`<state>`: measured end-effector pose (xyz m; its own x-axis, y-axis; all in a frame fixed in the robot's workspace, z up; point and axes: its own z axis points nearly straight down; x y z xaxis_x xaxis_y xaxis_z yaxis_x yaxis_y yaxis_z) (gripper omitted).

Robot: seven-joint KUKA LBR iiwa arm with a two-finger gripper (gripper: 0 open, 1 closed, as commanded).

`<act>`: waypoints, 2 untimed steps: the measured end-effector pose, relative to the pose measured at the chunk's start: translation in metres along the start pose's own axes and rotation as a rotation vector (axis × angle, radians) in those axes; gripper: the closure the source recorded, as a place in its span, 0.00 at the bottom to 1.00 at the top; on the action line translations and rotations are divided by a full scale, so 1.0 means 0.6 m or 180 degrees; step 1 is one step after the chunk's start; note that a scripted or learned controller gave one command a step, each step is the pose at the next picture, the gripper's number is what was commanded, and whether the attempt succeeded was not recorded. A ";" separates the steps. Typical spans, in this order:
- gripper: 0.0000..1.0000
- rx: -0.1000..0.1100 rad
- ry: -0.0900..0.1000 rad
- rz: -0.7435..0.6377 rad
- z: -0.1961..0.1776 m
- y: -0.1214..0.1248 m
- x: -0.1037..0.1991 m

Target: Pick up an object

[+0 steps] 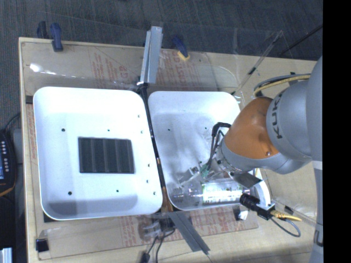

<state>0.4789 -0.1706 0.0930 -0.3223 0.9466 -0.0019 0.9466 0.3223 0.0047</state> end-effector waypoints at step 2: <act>0.00 0.0020 0.0014 -0.0291 -0.068 0.012 0.045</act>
<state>0.4768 -0.1429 0.1339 -0.4073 0.9133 0.0023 0.9133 0.4073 -0.0016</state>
